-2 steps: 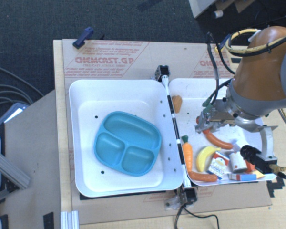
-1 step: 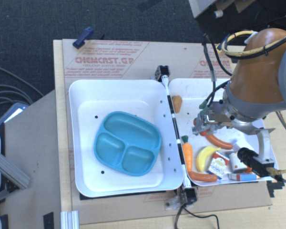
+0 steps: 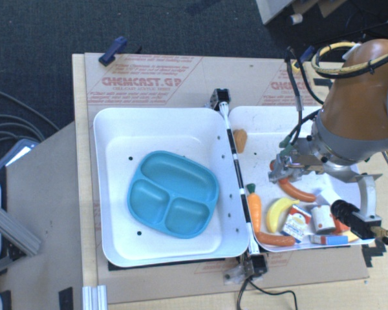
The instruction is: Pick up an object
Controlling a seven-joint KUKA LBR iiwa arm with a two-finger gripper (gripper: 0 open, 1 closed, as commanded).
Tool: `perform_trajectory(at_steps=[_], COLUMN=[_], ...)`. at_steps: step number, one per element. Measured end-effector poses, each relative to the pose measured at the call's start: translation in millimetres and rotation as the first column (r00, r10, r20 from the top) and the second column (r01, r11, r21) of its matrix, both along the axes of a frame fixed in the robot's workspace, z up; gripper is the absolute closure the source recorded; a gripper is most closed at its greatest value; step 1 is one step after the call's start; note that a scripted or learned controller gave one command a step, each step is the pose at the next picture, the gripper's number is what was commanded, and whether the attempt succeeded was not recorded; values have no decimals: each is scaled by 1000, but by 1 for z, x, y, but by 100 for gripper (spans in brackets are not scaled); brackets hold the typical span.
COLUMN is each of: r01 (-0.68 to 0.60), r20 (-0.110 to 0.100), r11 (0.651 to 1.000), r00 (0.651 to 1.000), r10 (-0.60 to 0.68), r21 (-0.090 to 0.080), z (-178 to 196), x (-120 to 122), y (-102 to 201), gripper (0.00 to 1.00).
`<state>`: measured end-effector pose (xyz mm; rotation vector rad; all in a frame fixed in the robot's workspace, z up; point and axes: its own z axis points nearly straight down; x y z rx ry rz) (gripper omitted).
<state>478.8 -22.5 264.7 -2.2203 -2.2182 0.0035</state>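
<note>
My gripper (image 3: 281,170) hangs over the middle of the right bin (image 3: 265,118), just above the left end of a red-orange sausage (image 3: 297,190). Nothing shows between its fingers. Below it lie a yellow banana (image 3: 278,212), an orange carrot (image 3: 254,210) by the divider, a second sausage (image 3: 275,239) along the front wall, a small printed packet (image 3: 296,225), a white cup (image 3: 321,216) and a marker (image 3: 330,239). A small brown piece (image 3: 240,140) rests near the bin's back left.
The left bin (image 3: 110,147) holds a blue divided plate (image 3: 173,193). A black clip (image 3: 220,97) sits at the back of the divider between the bins. A blue clamp (image 3: 112,51) is at the board's far left corner.
</note>
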Motion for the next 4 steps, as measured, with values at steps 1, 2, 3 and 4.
perform_trajectory(at_steps=[1,2,3,4], r01=[-1,0,-1,-1], r20=[0,4,1,0], r11=[1000,1000,1000,1000], r00=[1000,1000,1000,1000], r10=[1,0,1,1], r21=[0,-1,0,0], z=[-5,-1,-7,-7], x=[0,12,16,10], y=[32,20,37,61], gripper=[100,100,100,100])
